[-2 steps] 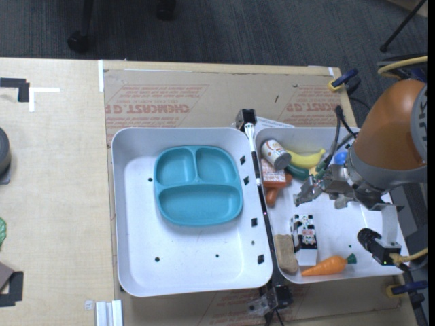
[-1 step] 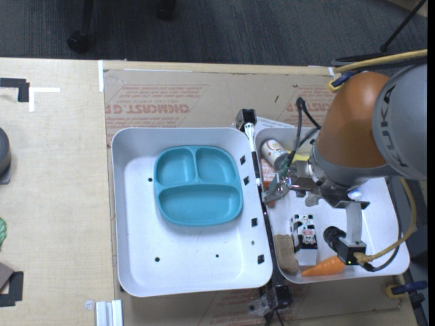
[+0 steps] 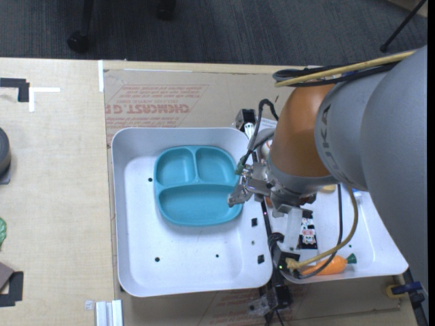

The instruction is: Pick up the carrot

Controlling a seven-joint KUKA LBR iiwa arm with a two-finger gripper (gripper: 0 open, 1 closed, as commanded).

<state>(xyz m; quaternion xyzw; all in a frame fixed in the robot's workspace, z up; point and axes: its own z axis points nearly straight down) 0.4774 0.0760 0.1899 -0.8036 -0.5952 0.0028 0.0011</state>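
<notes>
We are seeing the carrot [image 3: 331, 265] lying at the right bin's [image 3: 380, 250] near edge; we cannot tell the hand's state.

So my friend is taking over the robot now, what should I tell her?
Gripper: over the right edge of the blue plate in the left bin. I can't tell whether it is open or shut, and no carrot shows in it.
Carrot: lying at the near edge of the right bin, green top pointing right, with a cable across it.
Done: nothing yet, the carrot is not picked up.
Left: move across to the right bin, grab the carrot and lift it.
</notes>
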